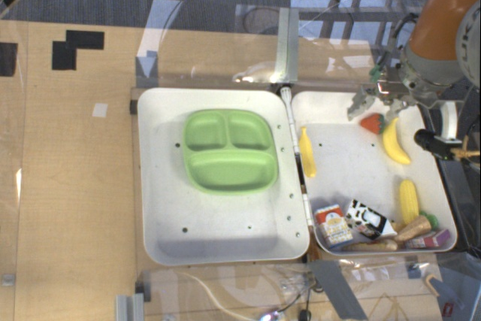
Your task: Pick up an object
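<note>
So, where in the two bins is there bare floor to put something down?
Left bin: bare strip all around the green tray, widest along the front. Right bin: open middle between yellow piece and banana. Crowded: front edge, around the corn.

Bright, even, diffuse overhead light throughout, with no hard shadows. Soft grey shading along the near inner wall of the left bin (225,248), and a faint darker rim around the green divided plate (229,150). White bin floors close to washed out, with little surface detail kept. Pale glare streaks and reflections on the clear panels (259,49) at the far side of the bins. Moderately sharp in the middle; slightly soft and grainy overall, small packaging print in the right bin (440,184) unreadable. Orange arm band (451,19) at far right mildly blurred.
</note>
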